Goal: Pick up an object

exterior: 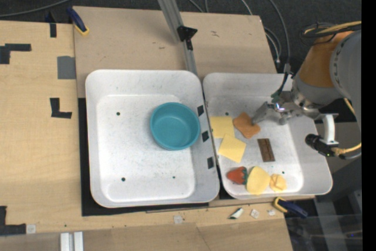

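Camera view: the gripper point(257, 119) reaches into the right bin point(311, 185), its tip at the orange piece point(246, 125); whether it is open or gripping cannot be told. The piece looks light, flat and stiff, so its thin edges seem the best hold.

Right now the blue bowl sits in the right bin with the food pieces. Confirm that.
Wrong bin. The camera view shows the blue bowl in the left bin; the food pieces lie in the right bin.
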Motion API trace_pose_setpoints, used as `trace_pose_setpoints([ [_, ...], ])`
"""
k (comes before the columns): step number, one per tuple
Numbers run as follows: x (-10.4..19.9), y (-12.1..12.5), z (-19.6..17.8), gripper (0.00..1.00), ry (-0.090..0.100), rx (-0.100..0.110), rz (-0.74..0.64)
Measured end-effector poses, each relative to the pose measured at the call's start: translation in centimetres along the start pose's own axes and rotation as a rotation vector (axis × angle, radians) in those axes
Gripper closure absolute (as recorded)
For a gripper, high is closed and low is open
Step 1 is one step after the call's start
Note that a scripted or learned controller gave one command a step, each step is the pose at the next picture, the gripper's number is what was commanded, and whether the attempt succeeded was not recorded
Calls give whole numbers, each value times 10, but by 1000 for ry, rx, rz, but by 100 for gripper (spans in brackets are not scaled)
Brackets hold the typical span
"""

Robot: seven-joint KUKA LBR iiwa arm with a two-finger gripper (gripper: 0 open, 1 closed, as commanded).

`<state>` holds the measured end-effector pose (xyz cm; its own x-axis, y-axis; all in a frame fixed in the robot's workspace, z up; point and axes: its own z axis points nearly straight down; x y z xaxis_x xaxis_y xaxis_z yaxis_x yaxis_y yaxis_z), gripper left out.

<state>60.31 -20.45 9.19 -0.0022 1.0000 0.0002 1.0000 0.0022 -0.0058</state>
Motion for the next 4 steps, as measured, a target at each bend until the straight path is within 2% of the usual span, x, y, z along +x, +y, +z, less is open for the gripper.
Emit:
trace_pose_setpoints([
  [1,0,1,-13,100,0,-3,-2],
  [2,-2,-6,-60,100,-1,-8,2],
  [3,1,1,-104,100,-1,-10,0],
  [4,3,-1,-168,100,-2,-11,0],
])
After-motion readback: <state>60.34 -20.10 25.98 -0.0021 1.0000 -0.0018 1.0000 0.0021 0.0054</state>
